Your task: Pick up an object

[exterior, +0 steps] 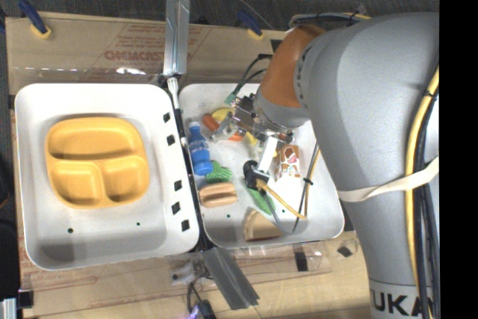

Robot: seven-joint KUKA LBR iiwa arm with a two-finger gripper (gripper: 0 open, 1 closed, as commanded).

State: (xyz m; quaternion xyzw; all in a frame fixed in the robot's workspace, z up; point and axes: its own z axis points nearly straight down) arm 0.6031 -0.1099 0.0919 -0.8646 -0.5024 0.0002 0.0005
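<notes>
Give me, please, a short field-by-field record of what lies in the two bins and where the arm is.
left bin: holds a yellow tray with three compartments
right bin: holds a clutter of small things
blue bottle: in the right bin, by its left wall
green toy: just right of the bottle's lower end
bun: below the green toy
tan wedge: near the right bin's front wall
arm: reaches in from the right, wrist over the right bin

I have the arm [373, 86] reaching in from the right, its thick grey link looming large behind the gripper [240, 116]. The orange band [287, 78] sits just above and behind it. The wrist [280, 112] tilts down, aiming the gripper low and leftward.
</notes>
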